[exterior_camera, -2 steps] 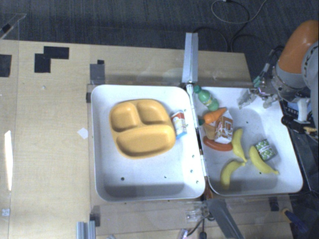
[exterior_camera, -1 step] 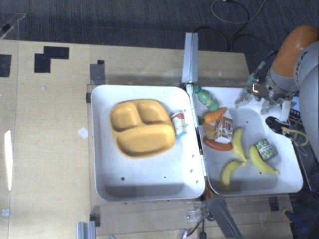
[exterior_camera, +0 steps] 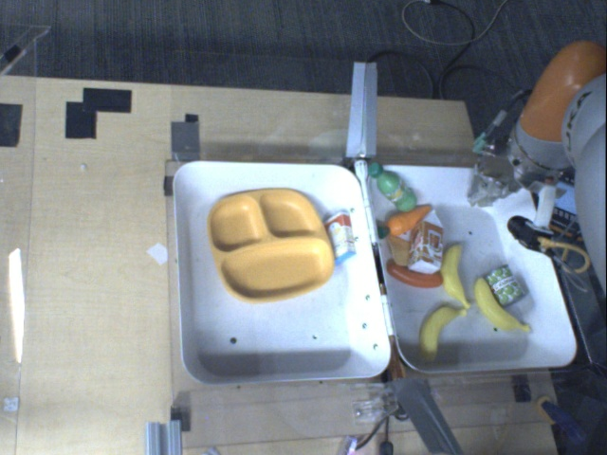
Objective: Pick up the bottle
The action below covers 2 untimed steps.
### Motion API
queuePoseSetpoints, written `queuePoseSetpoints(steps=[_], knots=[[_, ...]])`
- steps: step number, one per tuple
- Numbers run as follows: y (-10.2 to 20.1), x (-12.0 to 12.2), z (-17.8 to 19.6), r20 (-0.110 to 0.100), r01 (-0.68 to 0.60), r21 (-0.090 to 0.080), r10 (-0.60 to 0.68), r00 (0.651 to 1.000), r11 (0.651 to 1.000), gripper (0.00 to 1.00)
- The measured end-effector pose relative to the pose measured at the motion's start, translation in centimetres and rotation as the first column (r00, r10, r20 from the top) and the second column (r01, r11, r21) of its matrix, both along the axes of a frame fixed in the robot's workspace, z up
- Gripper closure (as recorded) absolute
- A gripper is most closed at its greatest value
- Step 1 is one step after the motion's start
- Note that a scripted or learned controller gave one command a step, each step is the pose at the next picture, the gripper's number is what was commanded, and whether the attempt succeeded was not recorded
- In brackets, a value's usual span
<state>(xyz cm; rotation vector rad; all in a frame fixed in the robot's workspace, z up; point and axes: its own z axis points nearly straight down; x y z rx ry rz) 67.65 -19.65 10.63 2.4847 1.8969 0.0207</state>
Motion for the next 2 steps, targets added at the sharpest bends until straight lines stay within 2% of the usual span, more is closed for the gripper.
queuePoseSetpoints(steps=[1, 2], knots=[[5.3, -3.7, 13.3, -0.012, 0.142, 0.004, -0.142, 0.990, 0.990, 1.00], [10.4, -10.8, 18.3, -0.017, 0.544, 0.007, -0.543, 0.839, 0.839, 1.00]])
